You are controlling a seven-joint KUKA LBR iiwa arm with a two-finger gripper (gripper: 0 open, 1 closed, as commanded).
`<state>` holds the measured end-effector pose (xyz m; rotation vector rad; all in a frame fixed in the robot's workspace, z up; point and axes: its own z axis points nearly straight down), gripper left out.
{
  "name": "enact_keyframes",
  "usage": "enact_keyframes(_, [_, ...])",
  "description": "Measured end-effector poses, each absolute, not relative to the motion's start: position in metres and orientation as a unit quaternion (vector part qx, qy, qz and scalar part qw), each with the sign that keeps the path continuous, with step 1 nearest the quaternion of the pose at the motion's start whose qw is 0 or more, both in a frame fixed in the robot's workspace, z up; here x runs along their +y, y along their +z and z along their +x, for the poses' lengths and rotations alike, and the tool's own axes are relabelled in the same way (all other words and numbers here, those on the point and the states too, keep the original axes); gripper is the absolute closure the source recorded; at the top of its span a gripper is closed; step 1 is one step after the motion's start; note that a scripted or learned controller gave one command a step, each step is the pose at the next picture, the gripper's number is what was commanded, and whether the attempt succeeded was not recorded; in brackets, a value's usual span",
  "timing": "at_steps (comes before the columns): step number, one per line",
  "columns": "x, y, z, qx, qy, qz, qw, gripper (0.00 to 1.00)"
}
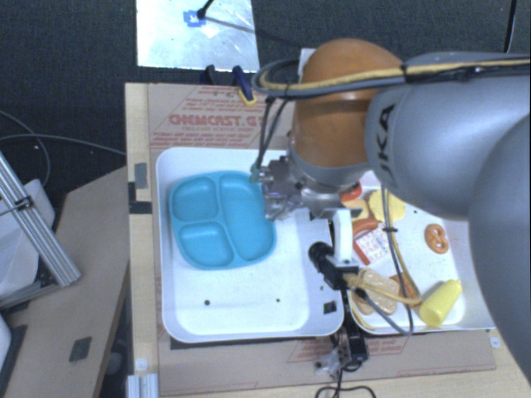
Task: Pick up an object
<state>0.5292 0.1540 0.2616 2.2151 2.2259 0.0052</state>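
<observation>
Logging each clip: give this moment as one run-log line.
arm: over bins' shared edge | gripper: fingers unseen | blue tray: left bin | yellow item, pretzel: right bin | held: unconfirmed

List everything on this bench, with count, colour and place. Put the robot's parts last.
bins: two, white, side by side on the bench.
tray: one, blue, three compartments, in the left bin.
yellow toy: one, yellow, front of the right bin.
pretzel: one, orange-brown, right bin, right side.
carton: one, red and white, right bin, partly behind the arm.
foil sheet: one, silver, behind the bench.
arm: one, grey with an orange band, above the bins.
hand: one, metallic, at the tray's right edge.
</observation>
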Motion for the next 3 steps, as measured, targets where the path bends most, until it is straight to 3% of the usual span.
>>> enact_keyframes(1, [0.179, 0.413, 0.520, 0.710, 0.0094, 0.704, 0.004, 1.00])
enact_keyframes(2, [0.238, 0.354, 0.497, 0.710, -0.0008, 0.704, -0.001, 1.00])
enact_keyframes(3, [0.235, 0.368, 0.499, 0.710, 0.0014, 0.704, 0.000, 1.00])
